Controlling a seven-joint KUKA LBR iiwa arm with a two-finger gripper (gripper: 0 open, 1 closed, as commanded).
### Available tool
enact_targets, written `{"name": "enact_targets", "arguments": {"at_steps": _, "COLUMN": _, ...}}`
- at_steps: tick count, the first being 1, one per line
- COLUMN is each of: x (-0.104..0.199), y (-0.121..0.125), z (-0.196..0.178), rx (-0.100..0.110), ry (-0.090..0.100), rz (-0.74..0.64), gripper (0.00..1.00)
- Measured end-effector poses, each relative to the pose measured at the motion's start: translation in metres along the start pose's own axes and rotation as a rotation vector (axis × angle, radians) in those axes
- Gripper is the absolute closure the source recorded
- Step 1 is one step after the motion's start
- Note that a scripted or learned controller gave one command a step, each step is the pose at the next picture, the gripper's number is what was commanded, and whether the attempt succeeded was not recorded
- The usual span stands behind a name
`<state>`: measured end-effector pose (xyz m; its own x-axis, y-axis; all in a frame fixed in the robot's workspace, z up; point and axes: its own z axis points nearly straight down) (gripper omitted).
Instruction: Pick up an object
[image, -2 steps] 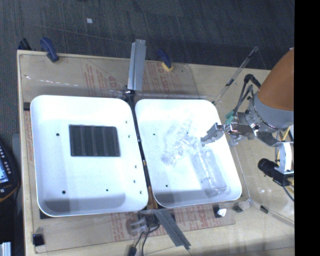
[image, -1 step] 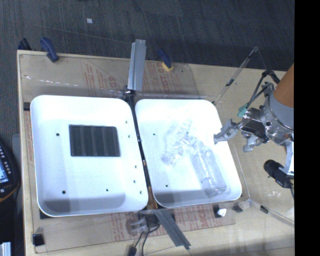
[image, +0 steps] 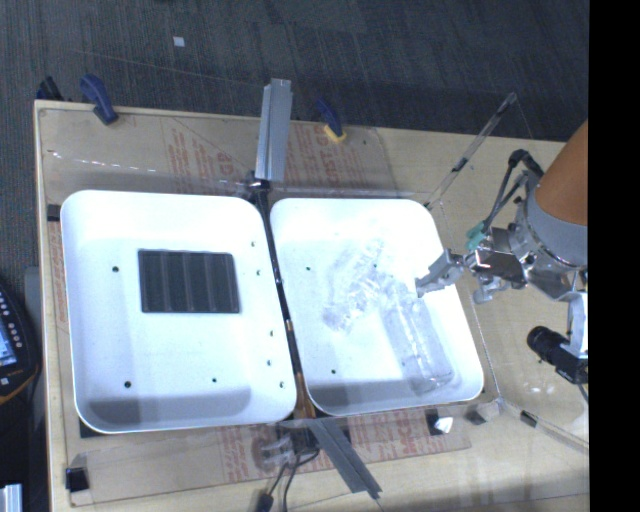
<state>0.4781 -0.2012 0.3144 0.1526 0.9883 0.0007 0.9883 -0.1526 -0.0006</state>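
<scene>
In the right bin (image: 300, 300) lies a clear plastic bottle (image: 418, 345), its length running toward the near right corner. Beside it, nearer the bin's middle, sits a clear crumpled plastic piece (image: 352, 285). A dark grey ribbed rectangular block (image: 188, 281) lies flat in the left bin (image: 90, 380). My gripper (image: 436, 277) hangs over the right bin's right rim, just above the upper end of the bottle, with nothing visibly held. The grey arm with its orange band (image: 562, 195) reaches in from the right.
A metal bar (image: 273, 130) stands at the back between the bins. Blue clamps (image: 99, 98) hold the board's far edge. A thin rod (image: 478, 145) slants up behind the right bin's far right corner.
</scene>
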Motion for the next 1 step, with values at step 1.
{"name": "enact_targets", "arguments": {"at_steps": 1, "x": -0.0036, "y": 0.0019, "z": -0.0196, "rx": 0.0, "ry": -0.001, "rz": -0.015, "gripper": 0.0}}
